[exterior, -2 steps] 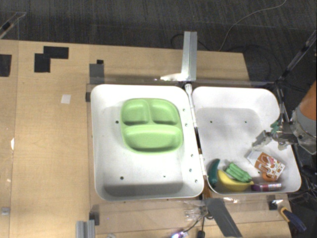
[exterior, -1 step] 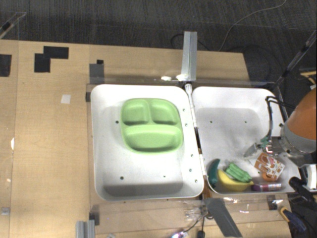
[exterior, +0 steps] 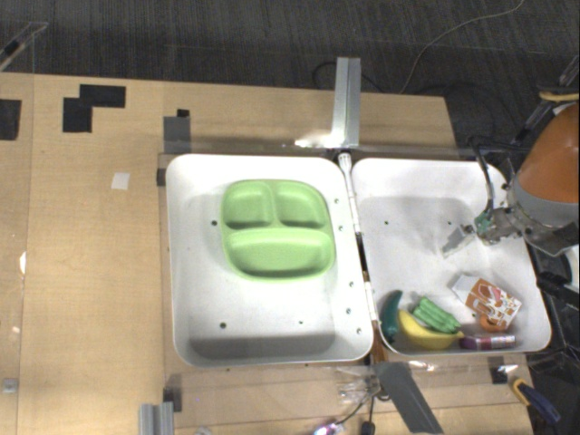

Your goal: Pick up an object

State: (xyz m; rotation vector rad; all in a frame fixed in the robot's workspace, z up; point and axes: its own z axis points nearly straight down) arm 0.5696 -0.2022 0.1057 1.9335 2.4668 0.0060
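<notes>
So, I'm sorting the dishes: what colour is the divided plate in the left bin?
Light green; the plate shows clearly in the camera view.

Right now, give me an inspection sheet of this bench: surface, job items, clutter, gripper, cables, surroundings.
Surface: wooden bench bearing two white bins, left bin and right bin.
Job's things: in the right bin's near corner, a banana, green pods, a dark green item, a printed packet, a purple pen-like stick.
Clutter: green divided tray in the left bin.
Gripper: gripper low over the right bin, holding nothing visible.
Cables: thin cable across the floor; wiring beside the wrist.
Surroundings: dark carpet, black markings on bench.
</notes>
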